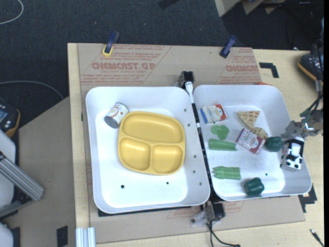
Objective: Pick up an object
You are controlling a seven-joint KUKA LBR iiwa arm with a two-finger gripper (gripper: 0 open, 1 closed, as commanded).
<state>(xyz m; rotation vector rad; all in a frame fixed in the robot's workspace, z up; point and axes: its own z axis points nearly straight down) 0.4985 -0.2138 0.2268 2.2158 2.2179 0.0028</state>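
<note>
We log 2 white bins on the bench. The left bin [97,138] carries a yellow tray [151,142] with 3 compartments and a small can [116,114] lying on its side just beside the tray's upper left corner.

The right bin [272,94] holds the candidates for the pick: a red-and-blue packet [213,113], a wedge [249,118] that looks like pizza, a red pouch [250,139], a green leaf [220,131], a green bean [222,145], a second long green piece [226,173], a dark green lump [254,187], a dark green ball [273,143] and a black-and-white cow [293,156].

The gripper [297,130] sits at the right edge of the right bin, low over the spot just above the cow and just right of the ball. We cannot tell how its tips stand; they are too small and blurred against the clutter. Nothing visibly sits between them, so we do not record a grasp.

Status, as we judge it: the approach looks largely made and the pick itself is not yet done. All 9 items in the right bin appear to rest on its floor. The cow and the ball are nearest the tool and seem the likeliest targets. Left to do: close on 1 item, then lift it clear of the bin.
</note>
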